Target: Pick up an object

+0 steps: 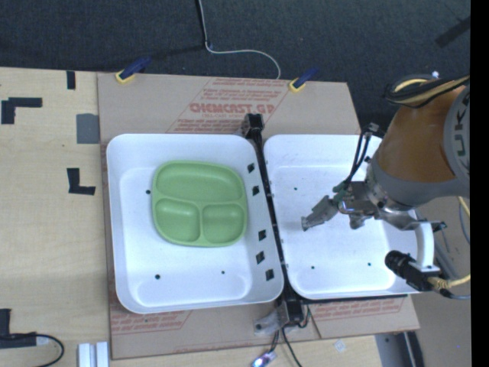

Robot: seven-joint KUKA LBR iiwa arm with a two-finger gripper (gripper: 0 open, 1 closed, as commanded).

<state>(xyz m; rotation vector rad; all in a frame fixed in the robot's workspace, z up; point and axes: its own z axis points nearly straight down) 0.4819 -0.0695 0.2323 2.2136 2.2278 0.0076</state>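
Cardboard [229,105] underlies both white bins [126,205] on a wooden bench [46,228]; end effector [313,219] hovers, grip state unclear.

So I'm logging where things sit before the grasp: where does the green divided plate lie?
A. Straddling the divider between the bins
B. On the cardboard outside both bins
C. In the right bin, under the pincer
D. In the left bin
D: the green divided plate lies flat inside the left bin, while the pincer hangs over the right bin, apart from it.
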